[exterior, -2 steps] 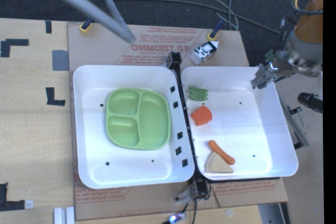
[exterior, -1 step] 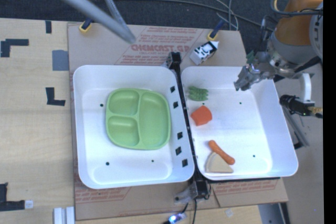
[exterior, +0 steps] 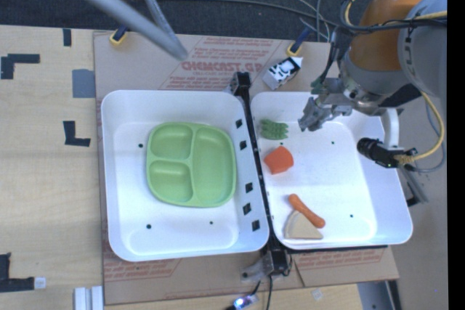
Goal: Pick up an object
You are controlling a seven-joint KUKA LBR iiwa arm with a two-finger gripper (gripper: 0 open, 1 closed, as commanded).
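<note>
Gripper [exterior: 314,117] hangs over the right bin's [exterior: 378,225] far edge; can't tell its state. Green toy [exterior: 274,129] sits nearest, by the divider, orange piece [exterior: 278,160] just beside: risk is descent clipping both, or missing.

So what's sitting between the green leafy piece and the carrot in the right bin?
The orange-red round piece lies between the green leafy piece above it and the carrot below it, on the right bin floor in the camera view.

One fixed overhead camera looks slantwise down on both bins [exterior: 116,156].
</note>
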